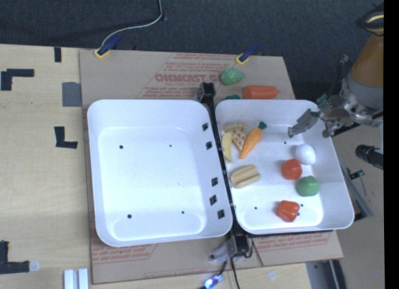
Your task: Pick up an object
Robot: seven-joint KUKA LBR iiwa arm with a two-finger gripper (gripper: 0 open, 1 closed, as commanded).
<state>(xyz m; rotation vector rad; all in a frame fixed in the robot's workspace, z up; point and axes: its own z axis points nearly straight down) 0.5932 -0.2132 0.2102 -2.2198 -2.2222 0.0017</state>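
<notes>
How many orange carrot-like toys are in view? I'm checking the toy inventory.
2. One carrot lies inside the right bin, near its left wall beside the yellow slices. The other carrot lies outside on the cardboard, just behind that bin's far rim. Others may be hidden.

So there's a cardboard sheet (181, 75) under the left bin (100, 175). Blue-yellow clamps (107, 45) pin its far edge, white cable (140, 25) just beyond.

Bench (37, 156), pale wood: cardboard sheet (181, 78) bearing two white bins (100, 156) side by side; green toy (232, 76) and orange carrot (260, 92) behind the right bin.
</notes>
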